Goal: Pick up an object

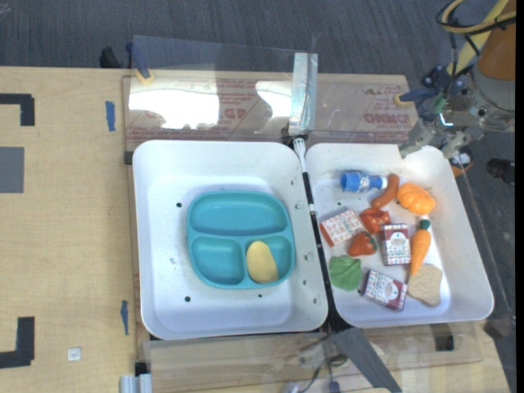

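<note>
Gripper [432, 142] hung over far right corner of right bin [475, 297], at upper right of view; fingers too blurred and small to tell whether apart or together. Nothing seen between them. Wrist and cables crowded just behind, orange band above.

Below gripper, inside right bin, toy food lay scattered (mostly touching or overlapping). Nearest: blue bottle [361, 182] on its side, just beside sausage [390, 190]. Orange pumpkin [416, 199] to right of sausage. Red pepper [375, 218] under sausage's end. Two small cartons: one [340, 226] tilted at left of pepper, one [396, 245] upright to its right. Tomato [361, 244] between those cartons. Carrot [420, 248] lay along right side, green top toward far wall. Bread slice [426, 285] at carrot's tip, near front corner. Third carton [383, 290] just beside bread, with lettuce leaf [345, 273] to its left, close to bin's left wall.

Left bin [155, 244] touched right bin along middle seam. Held teal divided tray [233, 219]; yellow potato [262, 262] sat in tray's near right compartment. Well apart from gripper.

Clear plastic sheet [221, 88] stood behind bins, on wooden bench [57, 244].
</note>
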Motion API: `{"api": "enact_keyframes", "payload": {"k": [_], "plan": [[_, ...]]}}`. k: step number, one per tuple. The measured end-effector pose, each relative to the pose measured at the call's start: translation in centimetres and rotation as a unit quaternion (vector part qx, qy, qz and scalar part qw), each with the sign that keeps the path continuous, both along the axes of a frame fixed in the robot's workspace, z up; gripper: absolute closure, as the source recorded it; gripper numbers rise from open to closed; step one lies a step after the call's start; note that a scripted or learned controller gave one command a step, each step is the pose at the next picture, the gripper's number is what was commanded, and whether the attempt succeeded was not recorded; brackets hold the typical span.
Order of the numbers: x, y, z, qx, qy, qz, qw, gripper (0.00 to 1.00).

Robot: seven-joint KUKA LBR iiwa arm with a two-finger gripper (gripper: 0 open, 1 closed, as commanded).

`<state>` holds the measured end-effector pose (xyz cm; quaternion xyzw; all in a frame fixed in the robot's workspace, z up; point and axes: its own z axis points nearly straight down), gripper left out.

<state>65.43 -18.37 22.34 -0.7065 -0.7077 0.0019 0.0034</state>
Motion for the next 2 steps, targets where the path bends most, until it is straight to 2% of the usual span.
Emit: {"api": "enact_keyframes", "payload": {"k": [1, 2], "plan": [[1.1, -3.5, -9.5, 0.0039, 0.004, 0.004, 1.0, 0.0], [-2.9, -2.5, -12.9, 0.0043, -0.014, -0.026, 0.9995, 0.0]]}}
